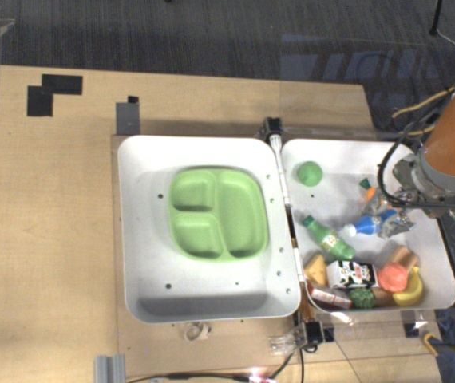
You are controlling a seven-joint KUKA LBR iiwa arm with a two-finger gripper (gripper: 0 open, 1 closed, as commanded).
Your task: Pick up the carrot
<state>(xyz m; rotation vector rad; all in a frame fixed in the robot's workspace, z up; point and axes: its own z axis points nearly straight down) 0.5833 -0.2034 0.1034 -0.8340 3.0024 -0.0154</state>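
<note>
I hang over the right bin (443,242), reaching in from the right edge of the frame, my orange band and grey wrist above its upper right part. My gripper (389,218) sits low at the middle right of that bin, and from this slant I cannot tell whether it is wide or narrow, nor whether anything is caught in it. The carrot (365,187), a small orange piece with a green end, lies just up and left of my gripper, close to it; I cannot tell whether they touch. A blue object (364,228) lies just beside my gripper on its left. Further left, a green bottle (329,240) lies tilted, and a green ball (309,173) rests in the bin's upper left, well apart from me. Along the lower edge of the bin are crowded a black-and-white carton (350,274), a red round piece (393,278) and a yellow banana (409,291). The left bin (144,238) holds a green divided tray (215,212) at the frame's centre.
</note>
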